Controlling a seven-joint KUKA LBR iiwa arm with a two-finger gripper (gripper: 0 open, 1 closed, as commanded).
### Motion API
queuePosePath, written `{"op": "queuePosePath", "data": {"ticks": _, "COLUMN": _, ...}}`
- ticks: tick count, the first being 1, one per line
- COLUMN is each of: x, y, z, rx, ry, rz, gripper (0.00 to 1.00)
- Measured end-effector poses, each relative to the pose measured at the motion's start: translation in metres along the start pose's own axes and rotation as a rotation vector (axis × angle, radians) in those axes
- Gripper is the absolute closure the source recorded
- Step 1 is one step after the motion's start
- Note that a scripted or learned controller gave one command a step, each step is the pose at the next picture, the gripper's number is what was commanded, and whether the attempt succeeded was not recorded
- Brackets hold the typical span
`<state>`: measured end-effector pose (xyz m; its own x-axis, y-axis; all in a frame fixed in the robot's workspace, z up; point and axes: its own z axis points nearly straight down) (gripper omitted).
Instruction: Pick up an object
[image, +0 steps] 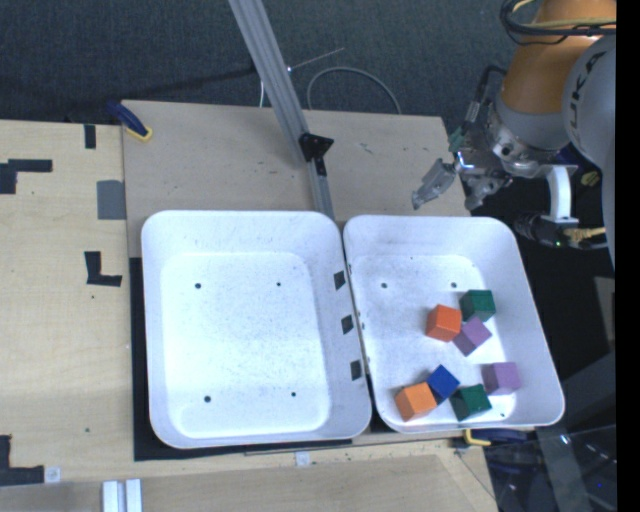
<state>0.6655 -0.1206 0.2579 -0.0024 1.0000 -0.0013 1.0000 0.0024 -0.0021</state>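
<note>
Several small cubes lie in the right bin (400, 245), all in its near right part. An orange cube (444, 322), a green cube (479, 303) and a purple cube (472, 335) form one cluster. Closer to the front rim sit another orange cube (415, 400), a blue cube (443, 382), a green cube (470, 402) and a purple cube (501, 377). My gripper (456, 192) hangs above the bench just beyond the right bin's far rim, well away from the cubes. Its fingers are open and hold nothing.
The left bin (240, 320) adjoins the right one. A slanted metal pole (285, 95) with a black clamp stands behind the bins. A loop of cable (350, 85) lies on the bench at the back.
</note>
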Motion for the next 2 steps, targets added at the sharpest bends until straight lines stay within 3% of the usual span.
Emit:
{"op": "queuePosePath", "data": {"ticks": 1, "x": -0.068, "y": -0.068, "z": 0.170, "rx": 0.004, "ry": 0.001, "rz": 0.005, "gripper": 0.00}}
{"op": "queuePosePath", "data": {"ticks": 2, "x": -0.088, "y": -0.130, "z": 0.148, "rx": 0.000, "ry": 0.002, "rz": 0.002, "gripper": 0.00}}
